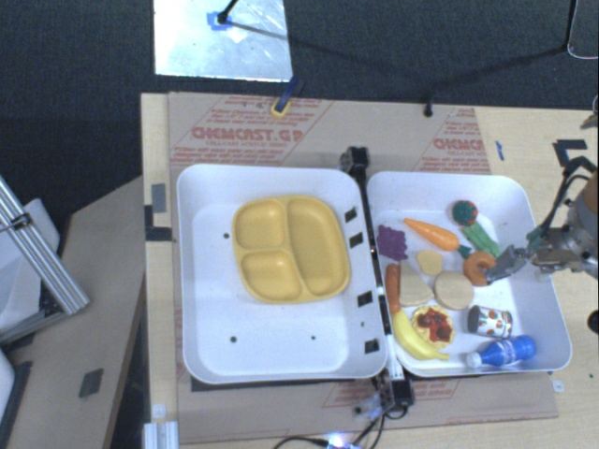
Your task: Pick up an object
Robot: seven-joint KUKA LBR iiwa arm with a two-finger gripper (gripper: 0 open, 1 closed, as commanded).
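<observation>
Orange doughnut (478, 267) beside tan disc (455, 290).

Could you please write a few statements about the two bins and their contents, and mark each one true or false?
1. The yellow tray lies in the left bin. True.
2. The carrot lies on the yellow tray. False: it lies in the right bin.
3. The blue bottle lies near the right bin's front edge. True.
4. The banana lies at the right bin's far edge. False: it is at the front left corner.
5. The gripper is over the left bin. False: it is over the right bin.
</observation>
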